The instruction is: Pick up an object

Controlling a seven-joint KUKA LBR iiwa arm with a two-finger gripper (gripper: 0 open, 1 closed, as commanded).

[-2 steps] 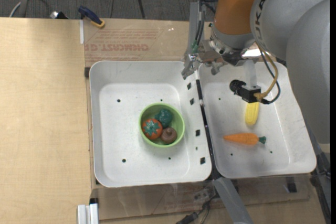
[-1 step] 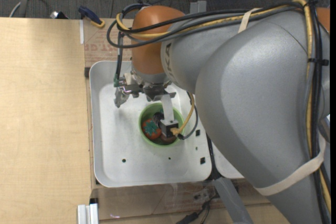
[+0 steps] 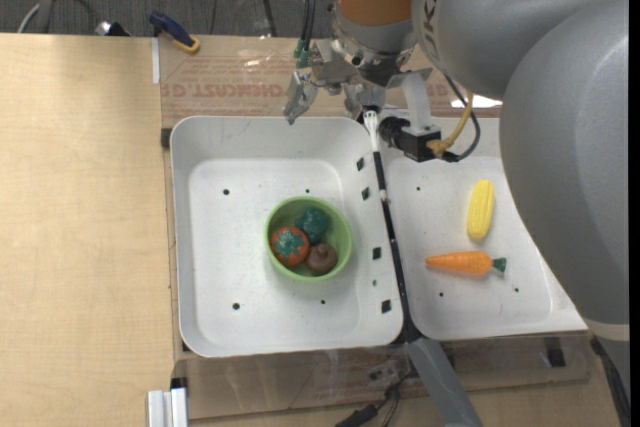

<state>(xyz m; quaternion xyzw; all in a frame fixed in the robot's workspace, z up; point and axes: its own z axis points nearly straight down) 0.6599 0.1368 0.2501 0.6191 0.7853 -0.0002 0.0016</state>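
A: Now, item one on your list: the arm (image 3: pixel 480 25), grey with an orange band, reaching in from the right. Lettering on its housing reads partly as "KA"; the rest is hidden.

B: And the claw?

A: You see the gripper (image 3: pixel 325 95) above the far rim of the left bin (image 3: pixel 200 215), near the divider. Its fingers stand apart, released, with nothing between them.

B: Item two, the left bin's contents?

A: One green bowl (image 3: pixel 310 237) near the middle, upright. Inside it, you count an orange-red round piece (image 3: pixel 290 242), a teal piece (image 3: pixel 314 220) and a brown piece (image 3: pixel 321 258), all touching.

B: Right bin (image 3: pixel 440 315)?

A: A yellow corn cob (image 3: pixel 480 209) toward the far side, and an orange carrot (image 3: pixel 460 263) with a green tip just beside it, nearer you. They lie apart.

B: Any other writing?

A: A cardboard sheet (image 3: pixel 230 80) behind the bins carries red print, upside down from your view; too blurred for you to read with certainty. A blue and yellow clamp (image 3: pixel 172 31) sits at its far left corner.
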